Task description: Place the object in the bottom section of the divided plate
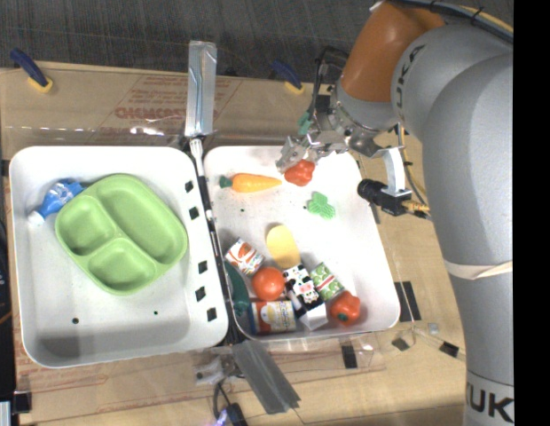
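We log two shallow white bins side by side: left bin (44, 327), right bin (373, 238). In the left bin sits a green divided plastic plate (121, 232), with a blue crumpled item (58, 194) touching its far left edge. In the right bin, an orange toy carrot (250, 183) lies at the far side, a red toy pepper (299, 173) just right of it under the gripper (299, 152). A small green toy piece (321, 206) lies nearer. A cluster of toy foods (288, 293) crowds the near edge.

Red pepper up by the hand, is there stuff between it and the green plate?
Yes. The red pepper at the hand sits in the right bin. The carrot and the bins' walls lie between it and the plate in the left bin.
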Motion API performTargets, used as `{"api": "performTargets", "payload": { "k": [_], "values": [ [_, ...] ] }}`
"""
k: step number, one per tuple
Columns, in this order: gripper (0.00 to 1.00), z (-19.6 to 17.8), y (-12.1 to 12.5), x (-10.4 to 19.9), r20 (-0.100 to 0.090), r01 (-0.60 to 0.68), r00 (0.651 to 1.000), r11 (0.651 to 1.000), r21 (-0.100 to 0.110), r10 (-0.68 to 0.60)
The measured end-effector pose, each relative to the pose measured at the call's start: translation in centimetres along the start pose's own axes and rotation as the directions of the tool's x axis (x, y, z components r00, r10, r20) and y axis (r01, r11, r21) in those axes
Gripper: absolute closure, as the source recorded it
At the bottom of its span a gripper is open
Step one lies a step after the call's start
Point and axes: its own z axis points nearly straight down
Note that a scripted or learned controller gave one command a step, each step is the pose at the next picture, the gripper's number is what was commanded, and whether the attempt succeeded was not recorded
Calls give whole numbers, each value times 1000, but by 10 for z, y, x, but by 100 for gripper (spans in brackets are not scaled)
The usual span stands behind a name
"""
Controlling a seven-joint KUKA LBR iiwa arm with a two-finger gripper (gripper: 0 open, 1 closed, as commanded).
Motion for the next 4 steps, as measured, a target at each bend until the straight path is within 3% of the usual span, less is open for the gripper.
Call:
{"api": "performTargets", "payload": {
  "k": [1,2,3,4],
  "values": [
    [100,-7,-58,74,-1,29,1000,1000,3,-29],
    [100,-7,-36,144,0,354,935,935,-1,-354],
    [100,7,-51,223,-2,529,849,849,3,-529],
    [100,-40,-108,286,-1,723,690,690,1,-723]
  ]
}}
